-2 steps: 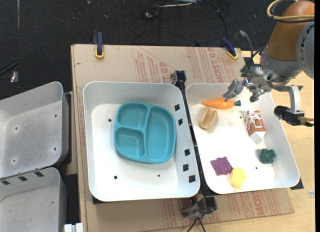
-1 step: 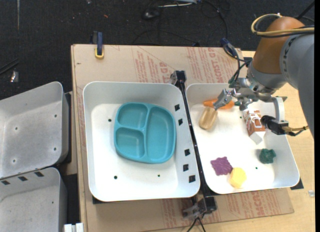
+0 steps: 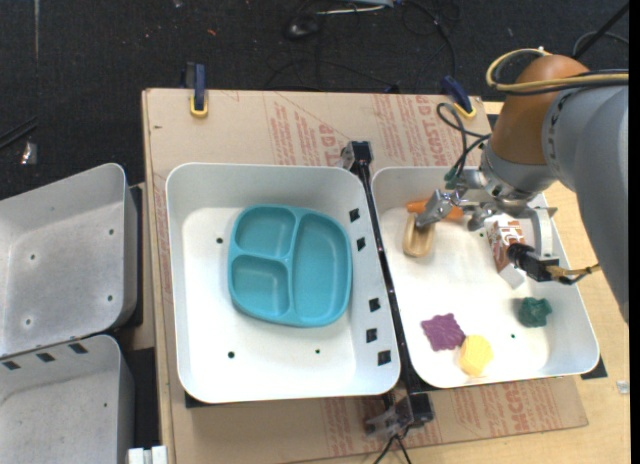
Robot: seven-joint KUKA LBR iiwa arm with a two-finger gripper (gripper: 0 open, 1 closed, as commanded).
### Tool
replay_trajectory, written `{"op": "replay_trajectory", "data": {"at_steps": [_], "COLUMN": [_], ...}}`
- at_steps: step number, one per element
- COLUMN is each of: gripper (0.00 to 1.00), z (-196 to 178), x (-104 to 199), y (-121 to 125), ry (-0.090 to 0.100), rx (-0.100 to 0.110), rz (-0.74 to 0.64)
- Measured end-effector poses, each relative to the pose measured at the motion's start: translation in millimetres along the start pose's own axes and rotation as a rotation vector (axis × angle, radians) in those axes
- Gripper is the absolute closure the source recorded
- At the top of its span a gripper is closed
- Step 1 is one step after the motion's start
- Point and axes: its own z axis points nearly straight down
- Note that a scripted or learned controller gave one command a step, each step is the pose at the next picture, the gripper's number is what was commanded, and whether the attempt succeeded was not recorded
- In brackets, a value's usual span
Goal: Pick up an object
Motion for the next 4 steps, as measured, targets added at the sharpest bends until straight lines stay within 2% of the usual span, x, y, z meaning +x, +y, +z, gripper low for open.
{"op": "replay_trajectory", "data": {"at_steps": [1,3,4], "gripper": [1.0,1.0,1.0], "z": [-14.9,-109.7,-135.8], "x": [0.5,10.8,10.8], "y": [2.5,4.3,5.0], "ry": [-0.001,-0.001,-0.001], "rx": [-0.008,-0.002,-0.001], "rz": [-0.003,-0.001,-0.001]}}
